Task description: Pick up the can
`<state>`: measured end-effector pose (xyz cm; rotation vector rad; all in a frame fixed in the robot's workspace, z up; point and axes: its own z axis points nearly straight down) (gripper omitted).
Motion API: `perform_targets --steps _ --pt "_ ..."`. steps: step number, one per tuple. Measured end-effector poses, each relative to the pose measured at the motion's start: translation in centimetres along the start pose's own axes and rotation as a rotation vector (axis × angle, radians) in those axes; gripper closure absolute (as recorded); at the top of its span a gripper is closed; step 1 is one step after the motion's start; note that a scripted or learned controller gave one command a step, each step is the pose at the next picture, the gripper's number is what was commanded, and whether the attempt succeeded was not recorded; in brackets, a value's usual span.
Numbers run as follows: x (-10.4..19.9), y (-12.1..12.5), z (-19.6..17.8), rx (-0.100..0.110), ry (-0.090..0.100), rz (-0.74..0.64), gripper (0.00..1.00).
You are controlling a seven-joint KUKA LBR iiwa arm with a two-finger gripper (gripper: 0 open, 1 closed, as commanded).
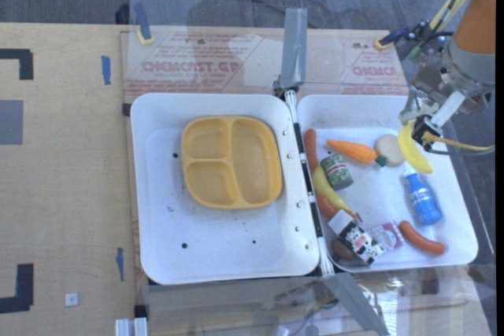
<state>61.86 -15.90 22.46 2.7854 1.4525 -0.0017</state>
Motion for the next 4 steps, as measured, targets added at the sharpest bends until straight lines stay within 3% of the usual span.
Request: perform_targets --steps 1,2,3,4 --pt "0.1 -0.1 0.0 0.001 0.0 -0.002 0.0" --pt "4.6 -2.1 13.8 -0.004 0.002 0.112 0.0" --pt "-1.5 3.9 13.9 -0.001 0.001 0.265 0.0" --pt "0.5 3.5 13.7 0.0 0.0 0.254 0.0"
